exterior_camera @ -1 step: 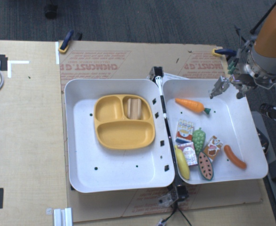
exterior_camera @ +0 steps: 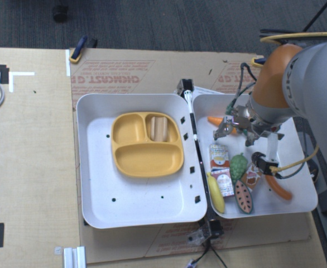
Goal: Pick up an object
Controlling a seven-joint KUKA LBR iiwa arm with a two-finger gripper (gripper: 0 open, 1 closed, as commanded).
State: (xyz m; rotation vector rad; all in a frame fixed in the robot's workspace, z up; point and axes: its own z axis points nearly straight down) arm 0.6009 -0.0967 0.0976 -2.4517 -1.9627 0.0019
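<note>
- Gripper (exterior_camera: 243,132) hung over the right bin (exterior_camera: 297,202), near its back edge, and we could not tell from this slant how it was set or whether it gripped anything.
- Nothing appeared lifted clear of the right bin, so we judged the step in hand to be the approach, before any grasp.
- Objects to pick lay toward the front of the right bin: a carton (exterior_camera: 220,167) along the inner wall, a banana (exterior_camera: 216,193) in front of it, a green vegetable (exterior_camera: 239,166) beside the carton, and a watermelon slice (exterior_camera: 243,196) in front of that.
- An orange carrot (exterior_camera: 279,187) lay toward the right bin's outer side, and another orange piece (exterior_camera: 214,120) sat at the back, just beside the gripper.
- Left of the right bin, the left bin (exterior_camera: 96,200) held a yellow tray (exterior_camera: 147,159) with a wooden block (exterior_camera: 158,129) in one compartment.
- We reckoned the next move called for choosing one object, centring over it and descending; the crowded front cluster risked a grasp catching two things together.
</note>
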